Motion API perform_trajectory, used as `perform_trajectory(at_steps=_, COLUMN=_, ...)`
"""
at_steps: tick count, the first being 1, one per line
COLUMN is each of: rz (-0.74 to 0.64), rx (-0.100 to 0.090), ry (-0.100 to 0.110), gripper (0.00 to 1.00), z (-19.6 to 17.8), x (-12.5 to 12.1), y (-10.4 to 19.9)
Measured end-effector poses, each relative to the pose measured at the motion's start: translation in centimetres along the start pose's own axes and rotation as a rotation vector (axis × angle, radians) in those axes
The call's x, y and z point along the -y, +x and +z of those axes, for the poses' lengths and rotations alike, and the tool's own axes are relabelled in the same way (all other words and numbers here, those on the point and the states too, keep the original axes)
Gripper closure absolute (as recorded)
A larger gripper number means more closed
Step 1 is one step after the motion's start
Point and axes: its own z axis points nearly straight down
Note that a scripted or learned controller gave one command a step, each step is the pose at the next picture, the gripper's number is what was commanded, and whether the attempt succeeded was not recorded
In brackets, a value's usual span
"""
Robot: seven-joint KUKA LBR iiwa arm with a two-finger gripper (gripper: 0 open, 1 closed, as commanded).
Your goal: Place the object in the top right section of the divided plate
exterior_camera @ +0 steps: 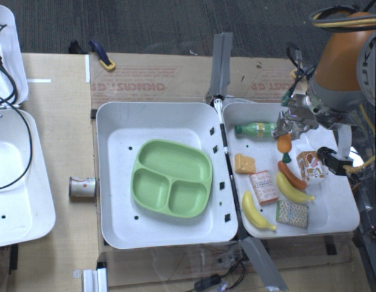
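The two-finger gripper (pixel 288 130) hangs clenched on a small orange carrot-shaped toy (pixel 285 143); the green divided plastic plate (pixel 171 179) lies left.

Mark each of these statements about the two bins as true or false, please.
1. The green divided plate lies in the right bin. False: it lies in the left bin.
2. Two bananas lie in the right bin. True: one banana near the divider, another banana further right.
3. The green bottle stands upright. False: it lies on its side.
4. The pincer is over the right bin, near a small carrot. True.
5. The plate's sections already hold food. False: all three look bare.
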Motion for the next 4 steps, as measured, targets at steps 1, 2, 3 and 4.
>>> perform_trajectory(at_steps=1, rz=-0.241, rx=0.0, ry=-0.001, gripper=1.0, z=-9.8, x=1.1, y=4.8)
perform_trajectory(at_steps=2, rz=-0.305, rx=0.0, ry=-0.001, gripper=1.0, z=-20.0, x=1.3, y=11.6)
perform_trajectory(at_steps=3, rz=-0.049, rx=0.001, ry=0.002, gripper=1.0, z=-19.1, x=6.2, y=21.2)
perform_trajectory(at_steps=4, rz=0.12, rx=0.002, ry=0.003, gripper=1.0, z=-2.2, x=12.1, y=26.1)
